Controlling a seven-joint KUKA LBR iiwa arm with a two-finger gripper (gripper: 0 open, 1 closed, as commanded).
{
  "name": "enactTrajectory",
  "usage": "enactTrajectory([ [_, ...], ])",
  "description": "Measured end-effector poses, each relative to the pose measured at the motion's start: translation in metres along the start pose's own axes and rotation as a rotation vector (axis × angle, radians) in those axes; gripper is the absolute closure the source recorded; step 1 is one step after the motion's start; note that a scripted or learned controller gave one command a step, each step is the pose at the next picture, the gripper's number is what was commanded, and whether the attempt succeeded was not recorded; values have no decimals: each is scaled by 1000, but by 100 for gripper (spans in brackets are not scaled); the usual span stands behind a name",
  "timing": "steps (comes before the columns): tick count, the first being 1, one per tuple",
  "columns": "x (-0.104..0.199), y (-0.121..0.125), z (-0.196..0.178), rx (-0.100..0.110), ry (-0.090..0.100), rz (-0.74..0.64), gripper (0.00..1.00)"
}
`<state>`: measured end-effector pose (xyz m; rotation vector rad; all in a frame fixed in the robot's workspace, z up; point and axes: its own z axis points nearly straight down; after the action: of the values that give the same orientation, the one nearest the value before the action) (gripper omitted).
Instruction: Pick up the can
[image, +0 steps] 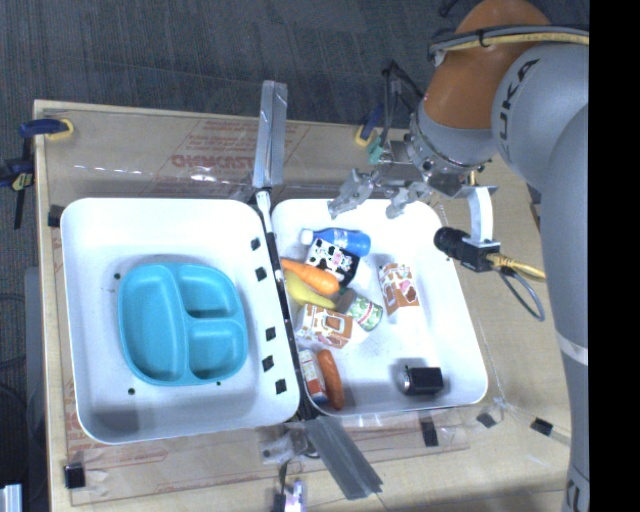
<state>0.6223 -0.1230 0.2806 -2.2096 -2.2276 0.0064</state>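
Note:
The can (362, 311), small with a green and silver end, lies on its side near the middle of the right bin (455, 300). It rests against a brown-and-white carton (326, 326) and a banana (308, 292). My gripper (375, 197) hangs over the bin's far edge, well behind the can. It is open, with nothing between its fingers (346, 194).
The right bin also holds a cow-patterned bottle (337, 250), a carrot (308, 275), a second carton (399, 286), a sausage (331, 379) and a black block (423, 379). A blue divided tray (183, 322) sits in the left bin (85, 240).

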Motion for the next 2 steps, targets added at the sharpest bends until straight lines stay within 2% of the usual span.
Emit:
enactTrajectory([
  [1,-30,-40,74,-1,-1,-102,0],
  [2,-46,-67,169,-25,-5,-252,0],
])
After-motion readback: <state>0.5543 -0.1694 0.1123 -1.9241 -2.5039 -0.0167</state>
